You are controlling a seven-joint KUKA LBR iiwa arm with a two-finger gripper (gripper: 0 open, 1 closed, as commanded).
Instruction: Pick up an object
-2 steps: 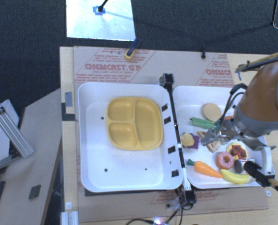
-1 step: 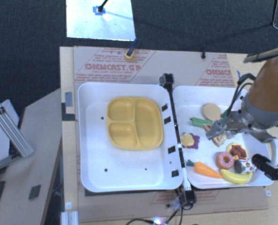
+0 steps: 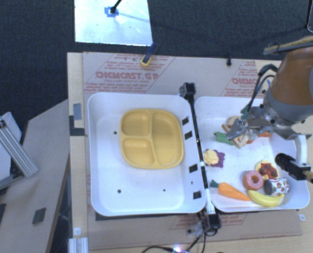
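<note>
My gripper [image 3: 238, 133] hangs low over the back of the right bin [image 3: 235, 165], reaching in from the right under the orange-banded wrist [image 3: 299, 73]. It sits right at a tan, bread-like toy [image 3: 231, 123], with a green piece [image 3: 222, 137] just to its left and an orange bit [image 3: 265, 134] to its right. The gripper body hides where it meets these toys, so I cannot make out a grasp. Closer to the front lie a purple-and-yellow toy [image 3: 213, 157], a carrot [image 3: 233, 191], a banana [image 3: 264, 198], a pink donut [image 3: 252, 180], a red-and-yellow toy [image 3: 266, 169] and a small can [image 3: 277, 186].
The left bin [image 3: 101, 157] holds a yellow divided plate [image 3: 151, 138]. A black ridge with clips [image 3: 194, 141] separates the two bins. A black fitting on a white bracket [image 3: 291, 166] juts from the arm over the right bin's right side. A metal sheet [image 3: 113, 15] lies behind the bench.
</note>
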